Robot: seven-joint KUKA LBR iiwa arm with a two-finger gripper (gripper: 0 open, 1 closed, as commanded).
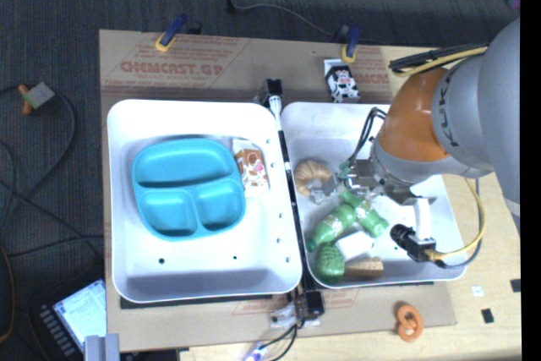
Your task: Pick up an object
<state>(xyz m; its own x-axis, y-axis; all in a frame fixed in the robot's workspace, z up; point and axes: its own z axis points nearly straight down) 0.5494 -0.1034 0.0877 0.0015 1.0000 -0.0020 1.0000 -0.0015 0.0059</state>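
Claw low over the clutter in the right bin; pick target judged to be the green bottle.

The arm [456, 118] enters from the right above the right bin [439, 266], which sits on the surface [169, 68] beside the left bin [122, 266] holding a blue divided tray [186, 186]. The claw [362, 180] hangs at the green bottle [342, 220]; whether it is spread or pressed together cannot be told here. The bottle lies tilted mid-bin, just beside a tan round item [313, 173]. It is likely light, rigid and smooth-skinned, so prone to slip; grip across the body, not the tapered neck.
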